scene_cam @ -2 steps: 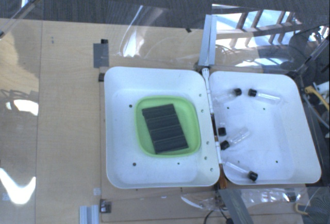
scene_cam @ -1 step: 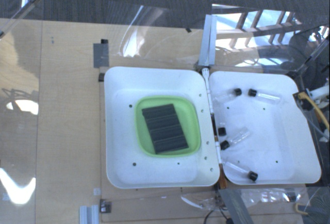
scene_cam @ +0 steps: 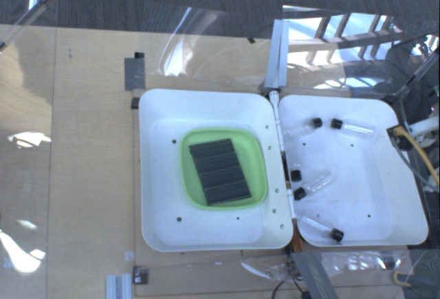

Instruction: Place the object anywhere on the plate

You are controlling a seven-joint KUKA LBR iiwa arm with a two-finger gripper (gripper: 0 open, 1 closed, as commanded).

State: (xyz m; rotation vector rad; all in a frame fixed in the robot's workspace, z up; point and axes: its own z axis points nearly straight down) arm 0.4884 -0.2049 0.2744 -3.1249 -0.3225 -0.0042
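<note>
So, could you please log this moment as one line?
plate: green, left bin | on plate: dark ribbed block | right bin: clear black-capped tubes

Worktop (scene_cam: 75, 153) pale wood, smooth; bins (scene_cam: 158, 222) glossy white plastic; plate (scene_cam: 256, 153) green plastic; ribbed matt dark slab (scene_cam: 218, 172); clear vials (scene_cam: 316, 184).

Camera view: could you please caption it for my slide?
Dark ridged block on a green plate in the left bin; clear vials scattered in the right bin.

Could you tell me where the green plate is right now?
The green plate lies in the left bin, with a dark ribbed block on it.
</note>
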